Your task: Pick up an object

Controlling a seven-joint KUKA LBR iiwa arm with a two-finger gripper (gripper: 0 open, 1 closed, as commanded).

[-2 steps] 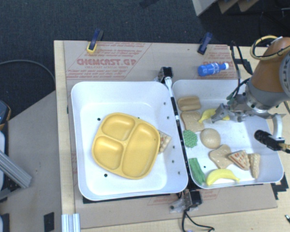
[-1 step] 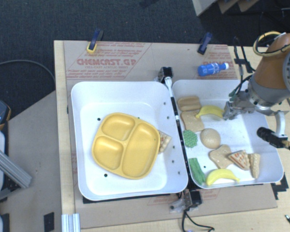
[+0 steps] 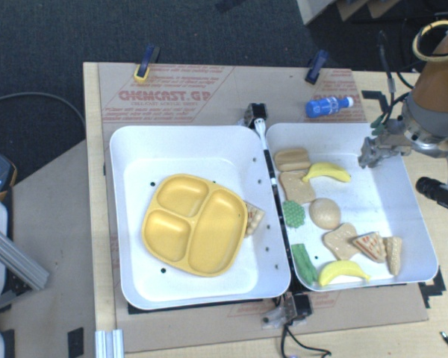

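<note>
The right bin [image 3: 392, 196] holds toy food: two tan bread slices [image 3: 293, 159], a yellow banana [image 3: 327, 173], a round beige bun [image 3: 325, 213], a green ridged piece [image 3: 293, 213], a dark green pickle [image 3: 305, 262], a second banana [image 3: 342, 273], a toast piece [image 3: 340, 240], a pizza slice [image 3: 370, 246] and a tan wedge [image 3: 393, 253]. My gripper [image 3: 372, 154] hangs over the bin's back right part, just right of the upper banana, with nothing seen in it. The arm's orange band [image 3: 435, 88] rises above it.
The left bin [image 3: 127, 151] carries a yellow divided plate [image 3: 194, 224] with a small cracker-like piece [image 3: 253, 216] at its right edge. A blue bottle [image 3: 328, 106] lies on the board behind the right bin. Clamps [image 3: 145, 63] grip the board's back edge.
</note>
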